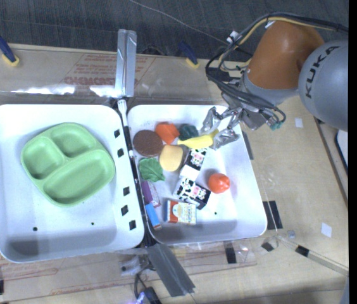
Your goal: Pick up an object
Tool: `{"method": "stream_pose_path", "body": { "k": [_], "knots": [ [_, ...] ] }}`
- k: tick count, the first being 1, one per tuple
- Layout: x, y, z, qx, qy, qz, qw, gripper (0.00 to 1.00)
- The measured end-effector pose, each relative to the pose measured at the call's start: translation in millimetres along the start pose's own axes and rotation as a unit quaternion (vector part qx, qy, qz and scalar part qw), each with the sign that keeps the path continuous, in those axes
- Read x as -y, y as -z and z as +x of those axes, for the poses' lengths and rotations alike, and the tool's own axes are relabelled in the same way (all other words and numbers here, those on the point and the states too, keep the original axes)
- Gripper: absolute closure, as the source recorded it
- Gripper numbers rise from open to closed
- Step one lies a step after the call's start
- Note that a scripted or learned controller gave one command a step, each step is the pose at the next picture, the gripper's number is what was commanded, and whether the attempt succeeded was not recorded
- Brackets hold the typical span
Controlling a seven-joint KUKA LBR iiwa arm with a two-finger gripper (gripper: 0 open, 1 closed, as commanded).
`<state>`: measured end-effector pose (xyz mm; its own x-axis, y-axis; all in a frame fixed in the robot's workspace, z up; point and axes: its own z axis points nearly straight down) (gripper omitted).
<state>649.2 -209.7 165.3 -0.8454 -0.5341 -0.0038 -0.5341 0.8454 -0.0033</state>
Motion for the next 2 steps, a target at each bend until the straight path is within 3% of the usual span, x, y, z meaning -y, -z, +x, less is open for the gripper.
{"method": "stream_pose_path", "body": {
  "k": [1,2],
  "knots": [
    [-23,79,-27,0.002,-0.004,0.002,1.0,1.0],
    [-87,93,-20,0.0,0.012,-0.001,0.9999,1.0]
  ]
}}
